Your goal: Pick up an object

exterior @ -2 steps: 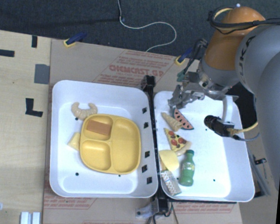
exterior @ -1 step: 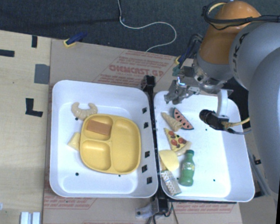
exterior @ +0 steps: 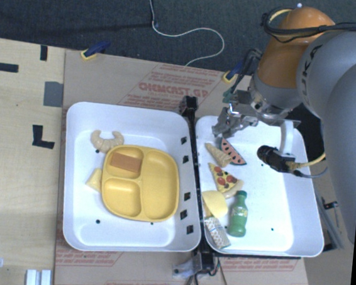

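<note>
My gripper (exterior: 226,128) hangs over the far left part of the right bin (exterior: 282,238), just above a red watermelon slice (exterior: 233,152) and a tan wedge (exterior: 215,154). Nothing shows held in it. Nearer along the bin's left side lie a pizza slice (exterior: 223,178), a yellow cheese wedge (exterior: 216,204), an upright green bottle (exterior: 238,213) and a silvery wrapped item (exterior: 216,232).
The left bin (exterior: 72,216) holds a yellow divided plate (exterior: 151,189) with a brown toast (exterior: 125,161) in one compartment. A croissant (exterior: 105,140) and a yellow wedge (exterior: 94,178) lie beside the plate. The right bin's right half is bare white floor.
</note>
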Action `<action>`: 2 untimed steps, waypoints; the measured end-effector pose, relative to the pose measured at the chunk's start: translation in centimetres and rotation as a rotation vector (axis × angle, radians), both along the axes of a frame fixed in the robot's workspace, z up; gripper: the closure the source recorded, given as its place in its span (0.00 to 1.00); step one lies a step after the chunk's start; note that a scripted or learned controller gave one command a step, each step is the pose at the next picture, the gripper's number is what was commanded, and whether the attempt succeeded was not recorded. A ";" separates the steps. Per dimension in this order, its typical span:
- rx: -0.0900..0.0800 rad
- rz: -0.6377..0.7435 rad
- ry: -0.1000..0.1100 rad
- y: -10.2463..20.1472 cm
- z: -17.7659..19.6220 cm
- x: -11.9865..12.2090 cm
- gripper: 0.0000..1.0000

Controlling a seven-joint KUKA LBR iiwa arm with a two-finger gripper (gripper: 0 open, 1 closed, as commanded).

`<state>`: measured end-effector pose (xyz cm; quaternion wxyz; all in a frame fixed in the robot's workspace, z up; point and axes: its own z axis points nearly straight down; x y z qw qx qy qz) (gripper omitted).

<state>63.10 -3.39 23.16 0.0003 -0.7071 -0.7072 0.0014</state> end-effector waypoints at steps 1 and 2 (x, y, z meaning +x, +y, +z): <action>0.000 0.002 -0.001 0.1 0.2 0.3 1.00; 0.000 0.001 -0.001 -0.3 0.2 0.8 1.00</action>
